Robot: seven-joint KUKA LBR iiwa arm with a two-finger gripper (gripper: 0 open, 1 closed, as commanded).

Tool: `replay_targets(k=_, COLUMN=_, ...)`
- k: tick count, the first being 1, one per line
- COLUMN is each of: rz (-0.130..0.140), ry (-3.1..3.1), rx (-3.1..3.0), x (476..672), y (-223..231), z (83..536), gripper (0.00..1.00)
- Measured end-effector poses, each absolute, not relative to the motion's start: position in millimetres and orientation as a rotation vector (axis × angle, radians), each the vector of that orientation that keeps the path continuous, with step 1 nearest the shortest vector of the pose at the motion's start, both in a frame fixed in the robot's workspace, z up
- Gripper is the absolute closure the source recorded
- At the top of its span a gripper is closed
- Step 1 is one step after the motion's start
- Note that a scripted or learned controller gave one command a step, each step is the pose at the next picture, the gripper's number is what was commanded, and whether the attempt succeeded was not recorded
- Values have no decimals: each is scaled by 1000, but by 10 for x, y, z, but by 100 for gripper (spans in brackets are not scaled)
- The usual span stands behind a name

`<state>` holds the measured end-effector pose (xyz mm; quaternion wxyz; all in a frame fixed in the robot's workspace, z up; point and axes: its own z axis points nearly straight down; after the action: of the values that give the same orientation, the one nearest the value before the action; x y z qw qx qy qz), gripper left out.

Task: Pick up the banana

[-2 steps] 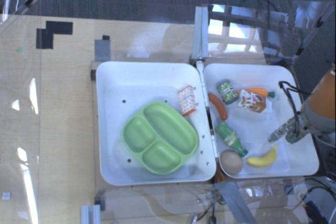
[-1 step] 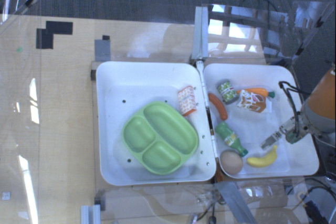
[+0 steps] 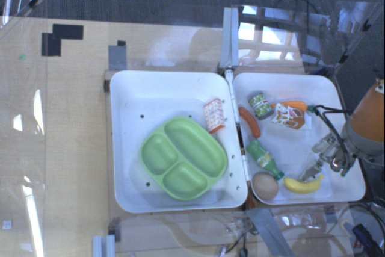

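Gripper (image 3: 317, 167) fingers spread open, gripping nothing, banana (image 3: 302, 185) lay just below the fingertips, brown egg (image 3: 264, 186) further left

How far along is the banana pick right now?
Approach looks done: the hand is low in the right bin, just above the banana. In hand: closing in on the grasp, one fingertip near the banana's right end. Left: the grasp and the lift. The banana lies flat on the bin floor beside the egg, not between the fingers.
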<state>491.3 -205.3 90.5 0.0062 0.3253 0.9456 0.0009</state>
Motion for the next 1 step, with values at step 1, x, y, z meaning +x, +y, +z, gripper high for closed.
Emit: replay_targets(k=1, rz=2, ry=2850, rx=1303, x=5067, y=-2052, z=1380, gripper=0)
